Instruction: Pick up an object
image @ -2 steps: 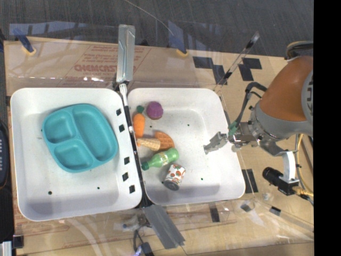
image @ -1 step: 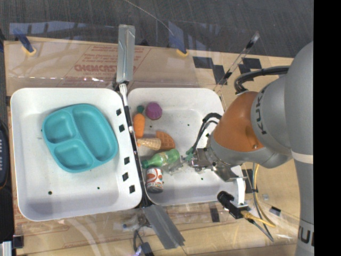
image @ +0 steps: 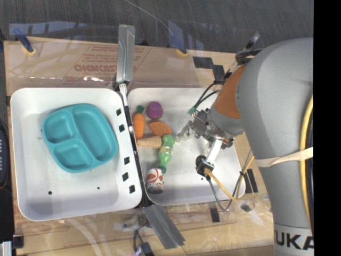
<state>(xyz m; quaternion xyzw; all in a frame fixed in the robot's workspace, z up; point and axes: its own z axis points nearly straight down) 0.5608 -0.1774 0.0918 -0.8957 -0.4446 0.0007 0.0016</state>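
Objects sit clustered in the left part of the right white bin [image: 224, 193]: round purple plastic ball [image: 154, 110], orange plastic carrot [image: 138, 124], flat orange wedge-shaped piece [image: 160, 128], tan cylinder lying flat [image: 149, 142], glossy green plastic bottle [image: 166, 152] tilted, small red-and-white can [image: 155, 180] near the bin's front wall. End effector [image: 198, 126] hangs over the bin's bare middle, just right of the cluster, nothing seen in it; open or closed, cannot tell. Left white bin [image: 32, 196] holds a teal plastic three-compartment tray [image: 80, 136]. Both bins rest on the tan surface [image: 64, 63].
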